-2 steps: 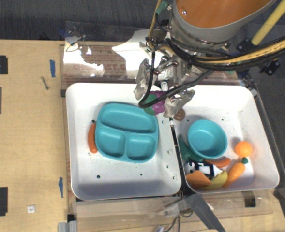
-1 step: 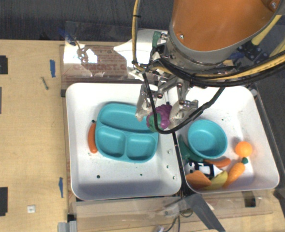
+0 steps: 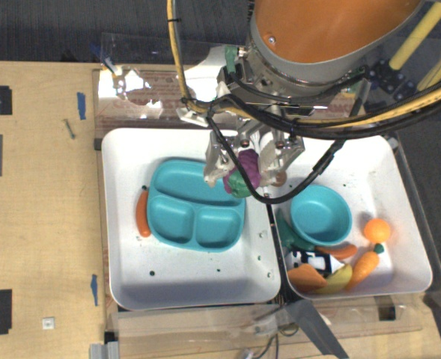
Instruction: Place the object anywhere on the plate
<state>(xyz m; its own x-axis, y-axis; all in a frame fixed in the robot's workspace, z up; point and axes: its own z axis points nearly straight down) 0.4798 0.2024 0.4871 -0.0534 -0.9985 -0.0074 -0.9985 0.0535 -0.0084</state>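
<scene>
A teal divided plate (image 3: 194, 208) lies in the left white bin (image 3: 130, 275). My gripper (image 3: 244, 172) hangs over the plate's upper right corner, near the wall between the bins. Between its two fingers sits a purple and green toy vegetable (image 3: 243, 173), like an eggplant, and the fingers are shut on it. The vegetable hovers at the plate's right edge. The big grey and orange arm covers the upper middle of the view.
An orange sausage-like toy (image 3: 142, 213) lies just left of the plate. The right bin (image 3: 407, 268) holds a teal bowl (image 3: 321, 214), an orange fruit (image 3: 377, 230), a carrot (image 3: 364, 265), a banana and other toy food near its front. Cables loop around the wrist.
</scene>
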